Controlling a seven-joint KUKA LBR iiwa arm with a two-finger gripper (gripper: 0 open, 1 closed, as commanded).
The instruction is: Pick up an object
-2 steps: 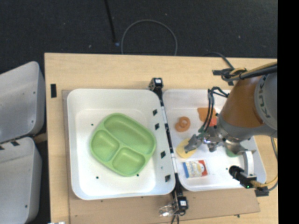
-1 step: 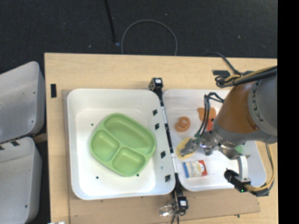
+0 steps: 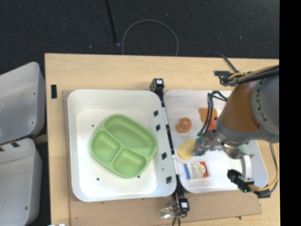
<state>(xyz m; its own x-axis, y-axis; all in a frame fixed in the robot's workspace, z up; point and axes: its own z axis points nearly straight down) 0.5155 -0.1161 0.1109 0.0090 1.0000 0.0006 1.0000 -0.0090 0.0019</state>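
Wooden bench [image 3: 56,69] on dark carpet, two shallow white bins side by side on it. Left bin [image 3: 75,173] holds a green divided plate [image 3: 123,146], three compartments, lying flat around mid-bin.

Right bin [image 3: 188,185] holds the candidate pick objects: an orange ring [image 3: 184,124] in the far-left part, an orange piece [image 3: 205,114] just right of it and partly behind the arm, a pale yellow item [image 3: 185,149] mid-left, and a small white card or packet with red and blue print [image 3: 196,170] at the near-left, lying flat.

Arm [image 3: 244,112] comes in from the right, orange band over the right bin's centre. Gripper [image 3: 201,147] is low in the right bin, right at the yellow item's right edge; can't tell if it's touching. Finger opening can't be made out from this angle, and nothing is visibly held. Cables trail on the bench at the far right and near-right corners.
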